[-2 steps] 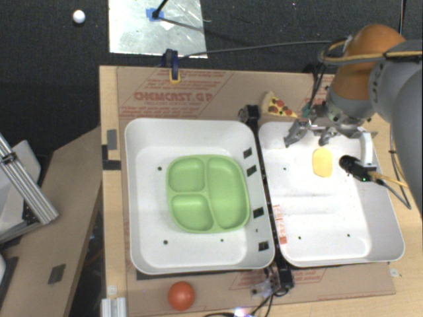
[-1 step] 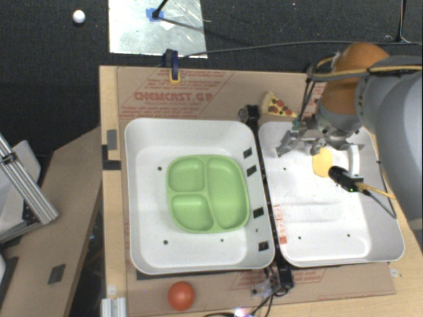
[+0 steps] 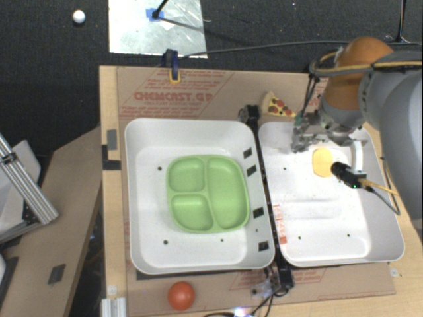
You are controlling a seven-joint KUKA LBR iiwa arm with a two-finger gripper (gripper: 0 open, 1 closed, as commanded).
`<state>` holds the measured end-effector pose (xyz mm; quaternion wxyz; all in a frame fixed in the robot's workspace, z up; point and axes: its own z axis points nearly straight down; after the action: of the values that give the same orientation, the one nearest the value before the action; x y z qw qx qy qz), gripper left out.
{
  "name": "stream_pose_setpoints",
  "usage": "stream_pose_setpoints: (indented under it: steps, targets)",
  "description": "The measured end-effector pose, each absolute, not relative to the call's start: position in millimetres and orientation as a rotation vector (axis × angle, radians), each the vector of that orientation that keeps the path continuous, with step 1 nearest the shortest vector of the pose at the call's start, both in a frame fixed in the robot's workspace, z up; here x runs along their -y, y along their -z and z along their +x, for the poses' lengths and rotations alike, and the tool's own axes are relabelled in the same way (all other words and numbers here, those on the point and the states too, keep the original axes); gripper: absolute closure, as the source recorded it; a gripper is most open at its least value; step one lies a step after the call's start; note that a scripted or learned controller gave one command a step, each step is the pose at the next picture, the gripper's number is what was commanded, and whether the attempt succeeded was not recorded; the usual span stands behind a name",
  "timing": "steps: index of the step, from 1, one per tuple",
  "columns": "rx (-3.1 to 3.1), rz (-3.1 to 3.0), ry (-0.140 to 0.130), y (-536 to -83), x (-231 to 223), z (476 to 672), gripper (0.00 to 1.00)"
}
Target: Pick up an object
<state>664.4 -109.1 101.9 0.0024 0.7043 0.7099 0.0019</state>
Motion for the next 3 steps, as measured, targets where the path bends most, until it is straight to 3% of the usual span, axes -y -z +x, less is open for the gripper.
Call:
stream_pose_setpoints:
  steps: [2, 3]
  targets:
    - [-2.223, 2.211, -0.007, -221.2, 112.9, 666.6, 1.0]
    - [-2.23, 2.212, -0.004, -215.0, 66.3, 664.3, 1.0]
